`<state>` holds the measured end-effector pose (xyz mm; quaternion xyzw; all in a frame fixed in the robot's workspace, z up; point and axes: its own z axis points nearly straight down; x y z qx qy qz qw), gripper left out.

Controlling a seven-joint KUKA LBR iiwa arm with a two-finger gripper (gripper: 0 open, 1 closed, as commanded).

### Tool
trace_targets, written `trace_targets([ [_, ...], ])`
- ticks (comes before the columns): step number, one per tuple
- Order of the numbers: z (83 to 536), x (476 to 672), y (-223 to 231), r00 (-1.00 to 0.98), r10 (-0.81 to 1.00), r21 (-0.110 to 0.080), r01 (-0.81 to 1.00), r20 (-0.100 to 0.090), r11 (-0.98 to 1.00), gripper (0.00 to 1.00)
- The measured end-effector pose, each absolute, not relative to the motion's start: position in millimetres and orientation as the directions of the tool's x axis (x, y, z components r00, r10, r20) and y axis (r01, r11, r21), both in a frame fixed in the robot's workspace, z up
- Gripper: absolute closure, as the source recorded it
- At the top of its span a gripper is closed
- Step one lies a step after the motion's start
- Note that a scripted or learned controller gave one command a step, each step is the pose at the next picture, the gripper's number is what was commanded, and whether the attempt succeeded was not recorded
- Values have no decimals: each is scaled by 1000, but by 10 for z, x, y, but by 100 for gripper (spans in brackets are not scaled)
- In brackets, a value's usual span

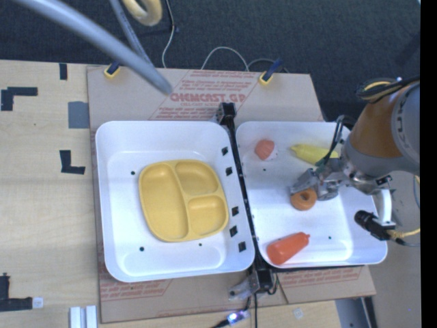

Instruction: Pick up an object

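In the right bin (365,251) lie a small brown ring-shaped toy (302,199), a pink-red piece (264,149), a yellow banana-like toy (308,154) and an orange carrot-like toy (287,247). My gripper (315,185) is low over the middle of this bin, just above and right of the brown ring and touching or almost touching it. The grey arm with its orange band (375,132) comes in from the right and covers part of the yellow toy's right end.
The left bin (113,183) holds a yellow divided plate (183,199). A black divider (235,183) runs between the bins. Cables and a grey pole (102,29) cross the top left, beyond the bins.
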<state>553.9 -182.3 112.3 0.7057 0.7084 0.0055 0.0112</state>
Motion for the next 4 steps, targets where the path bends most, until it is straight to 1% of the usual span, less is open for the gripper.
trace_targets([
  [1, 1215, 5541, -1809, -6, 1000, 21, 1000, -6, 6, 100],
  [2, 1720, 5579, -1703, -3, 1000, 3, 1000, -1, 3, 100],
  [3, 2356, 5591, -1731, -2, 1000, 6, 1000, -2, 2, 100],
  [4, 2673, 5597, -1727, -2, 1000, 2, 1000, -1, 2, 100],
])
